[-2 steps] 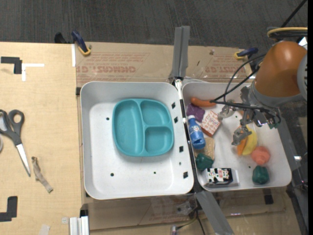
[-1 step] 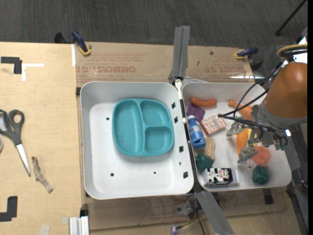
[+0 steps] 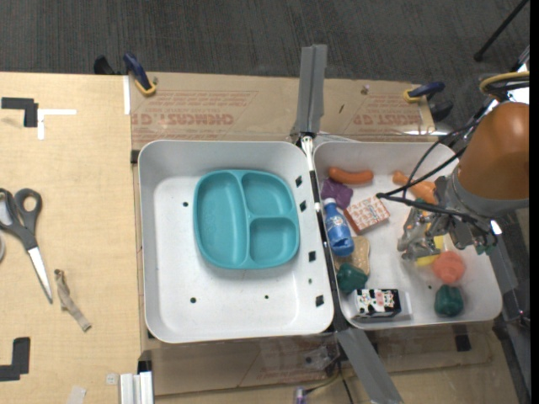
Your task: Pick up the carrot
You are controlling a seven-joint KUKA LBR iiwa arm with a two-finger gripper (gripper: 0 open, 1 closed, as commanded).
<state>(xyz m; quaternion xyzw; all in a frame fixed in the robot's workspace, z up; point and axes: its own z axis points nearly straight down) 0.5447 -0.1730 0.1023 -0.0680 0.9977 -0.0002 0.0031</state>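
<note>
Scissors [image 3: 25, 230] lie on the desk [image 3: 67, 183] far left of the tool [image 3: 414, 244], whose grip state I cannot tell, hovering in the right bin [image 3: 370, 151] just below the carrot [image 3: 418, 188].

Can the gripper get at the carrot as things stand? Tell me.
Probably yes. The carrot lies in the right bin, partly under the arm and its cables, with the gripper just below it; nothing lies on top of it.

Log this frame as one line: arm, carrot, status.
arm: gripper low in right bin | carrot: lying near the bin's far wall | status: not lifted
</note>
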